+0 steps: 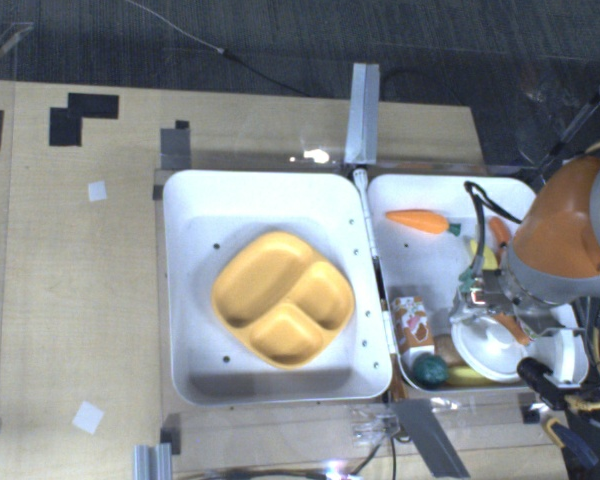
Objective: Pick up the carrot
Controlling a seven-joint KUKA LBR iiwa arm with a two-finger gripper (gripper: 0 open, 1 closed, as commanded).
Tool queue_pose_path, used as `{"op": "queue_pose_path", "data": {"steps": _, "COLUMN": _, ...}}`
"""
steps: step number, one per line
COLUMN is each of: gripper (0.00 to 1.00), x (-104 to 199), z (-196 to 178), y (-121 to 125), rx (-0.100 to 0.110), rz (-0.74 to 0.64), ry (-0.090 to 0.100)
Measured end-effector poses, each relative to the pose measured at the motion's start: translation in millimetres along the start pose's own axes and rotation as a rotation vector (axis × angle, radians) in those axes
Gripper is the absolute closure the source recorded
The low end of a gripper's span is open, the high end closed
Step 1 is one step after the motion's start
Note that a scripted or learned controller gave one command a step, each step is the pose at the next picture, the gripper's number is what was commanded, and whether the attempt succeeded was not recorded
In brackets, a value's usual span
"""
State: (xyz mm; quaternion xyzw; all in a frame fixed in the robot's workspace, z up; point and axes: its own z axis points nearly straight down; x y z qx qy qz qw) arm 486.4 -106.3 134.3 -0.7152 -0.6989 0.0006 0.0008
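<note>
Carrot [417, 222] sits at the far end of the right bin [400, 200], roughly 11 o'clock from my gripper [477, 298], well apart. Can't tell how my gripper's set, honestly.

Carrot [417, 222] lies at far end of right bin [425, 194]; arm [565, 233] hangs just right of carrot; yellow tray [283, 297] in left bin [195, 268].

Two white bins [180, 268] were seen on a pale wooden bench [70, 298]. A yellow divided plate [282, 298] was shown in the left bin. An orange carrot [417, 222] with a green tip and a teal ball [430, 370] were shown in the right bin.
</note>
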Motion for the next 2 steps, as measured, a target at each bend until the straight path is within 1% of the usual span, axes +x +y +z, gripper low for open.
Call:
{"op": "queue_pose_path", "data": {"steps": 1, "gripper": 1.0, "x": -33.8, "z": -41.7, "y": 16.0, "rx": -0.007, "rz": 0.166, "ry": -0.001}}
{"op": "queue_pose_path", "data": {"steps": 2, "gripper": 1.0, "x": -9.5, "z": 33.5, "y": 9.0, "rx": -0.026, "rz": 0.119, "ry": -0.003}}
